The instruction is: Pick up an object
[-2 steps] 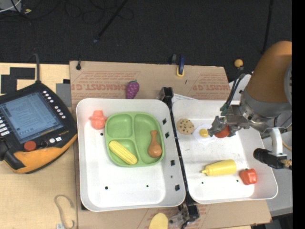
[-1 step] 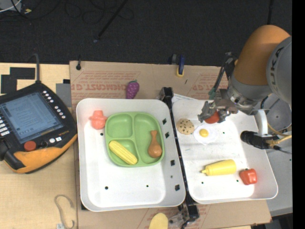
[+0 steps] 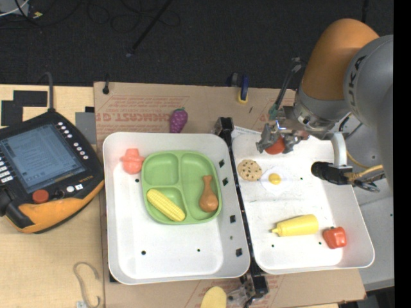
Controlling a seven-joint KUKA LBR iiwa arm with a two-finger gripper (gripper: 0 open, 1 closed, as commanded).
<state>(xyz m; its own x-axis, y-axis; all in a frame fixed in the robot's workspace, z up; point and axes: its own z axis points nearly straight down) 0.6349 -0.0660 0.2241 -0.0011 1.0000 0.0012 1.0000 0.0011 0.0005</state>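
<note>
a: where's the tool (image 3: 276, 143)?

b: over the far left corner of the right bin (image 3: 302, 194), right on top of a small red piece (image 3: 275, 148). clenched or released, cannot tell, the wrist hardware covers the tip.

a: so the red piece is the target?

b: my guess, yes. it's the one thing at the tip. can't say if it rests on the bin floor or hangs just clear of it.

a: what could go wrong?

b: the piece looks small and rounded, so a shallow or off-centre pinch could let it squirt out and roll. the cookie (image 3: 249, 169) and a little yellow disc (image 3: 275, 179) lie just beside it toward the near edge, so a sideways drift could shove them. the wall between the bins is close too, so a low swing left might clip it.

a: other items at risk?

b: no. the mustard bottle (image 3: 297, 225) and red pepper (image 3: 334, 237) sit by the near right corner, well apart. the green plate (image 3: 170, 169) with corn (image 3: 166, 205) and drumstick (image 3: 208, 194) is in the left bin (image 3: 167, 249).

a: anything hard to read?

b: the red piece is half covered, so i can't name it. a yellow lump (image 3: 214, 296) on the counter's near edge is cut off.
</note>
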